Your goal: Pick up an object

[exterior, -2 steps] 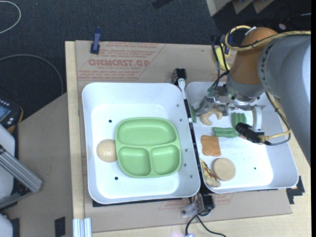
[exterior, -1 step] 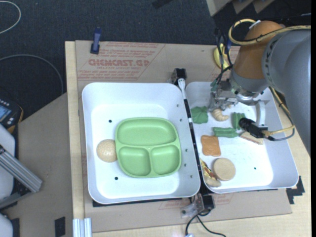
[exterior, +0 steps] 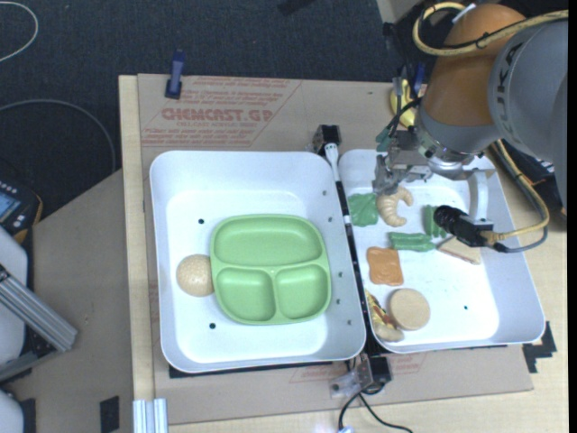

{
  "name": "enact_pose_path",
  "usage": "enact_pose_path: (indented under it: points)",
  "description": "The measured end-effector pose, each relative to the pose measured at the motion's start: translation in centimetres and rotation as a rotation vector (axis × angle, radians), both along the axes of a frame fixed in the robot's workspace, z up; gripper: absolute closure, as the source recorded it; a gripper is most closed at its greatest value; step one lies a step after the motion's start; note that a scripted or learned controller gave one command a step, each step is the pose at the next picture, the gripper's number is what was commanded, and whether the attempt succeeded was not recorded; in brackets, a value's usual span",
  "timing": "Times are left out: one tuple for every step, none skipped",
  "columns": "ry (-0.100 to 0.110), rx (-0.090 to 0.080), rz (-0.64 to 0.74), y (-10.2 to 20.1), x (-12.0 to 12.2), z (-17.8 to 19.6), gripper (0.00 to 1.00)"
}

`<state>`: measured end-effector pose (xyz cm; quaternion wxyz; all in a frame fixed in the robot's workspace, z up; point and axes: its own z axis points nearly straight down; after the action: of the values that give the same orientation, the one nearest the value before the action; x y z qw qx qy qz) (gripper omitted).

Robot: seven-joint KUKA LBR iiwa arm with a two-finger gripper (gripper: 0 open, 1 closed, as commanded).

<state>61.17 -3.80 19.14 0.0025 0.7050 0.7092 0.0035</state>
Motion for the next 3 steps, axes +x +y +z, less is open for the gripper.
enact_pose_path:
  points:
    - [0.014, 0.002, 0.001, 6.1, -6.8, 2.5, 1.00]
    - [0.003, 0.000, -0.004, 5.9, -13.5, 11.7, 1.00]
    - [0.021, -0.001, -0.003, 9.5, -13.0, 1.0, 1.00]
